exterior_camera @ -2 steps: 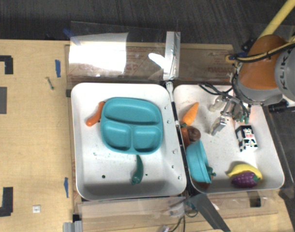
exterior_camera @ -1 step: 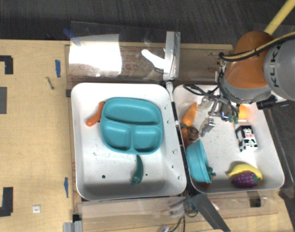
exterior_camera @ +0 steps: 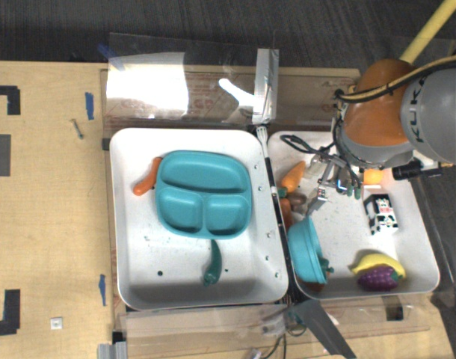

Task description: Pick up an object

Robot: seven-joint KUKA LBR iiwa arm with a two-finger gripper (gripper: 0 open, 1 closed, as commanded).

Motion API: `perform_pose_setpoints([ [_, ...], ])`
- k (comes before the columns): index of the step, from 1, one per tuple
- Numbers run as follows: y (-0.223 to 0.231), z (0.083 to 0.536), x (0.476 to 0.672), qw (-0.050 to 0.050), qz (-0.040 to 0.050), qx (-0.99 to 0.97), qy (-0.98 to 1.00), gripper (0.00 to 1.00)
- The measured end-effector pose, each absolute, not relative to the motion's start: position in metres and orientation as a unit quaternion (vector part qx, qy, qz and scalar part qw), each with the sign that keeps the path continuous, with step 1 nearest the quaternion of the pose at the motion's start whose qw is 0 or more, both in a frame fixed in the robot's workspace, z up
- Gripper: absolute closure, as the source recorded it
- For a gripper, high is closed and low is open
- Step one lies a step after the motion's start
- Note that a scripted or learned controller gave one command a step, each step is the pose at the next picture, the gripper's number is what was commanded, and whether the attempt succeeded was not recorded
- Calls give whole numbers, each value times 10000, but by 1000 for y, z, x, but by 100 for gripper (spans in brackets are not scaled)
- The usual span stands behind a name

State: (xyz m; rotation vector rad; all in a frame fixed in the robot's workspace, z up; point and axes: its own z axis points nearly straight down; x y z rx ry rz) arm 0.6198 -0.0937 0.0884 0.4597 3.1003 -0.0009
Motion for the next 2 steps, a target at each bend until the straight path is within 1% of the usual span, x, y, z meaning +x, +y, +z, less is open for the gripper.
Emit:
perform_pose_setpoints([
  [1, -152, 145, 590, 69, -13, 1693, 9855, 0],
  [2, -194, 90, 608, 35, -4, 1992, 9800, 0],
])
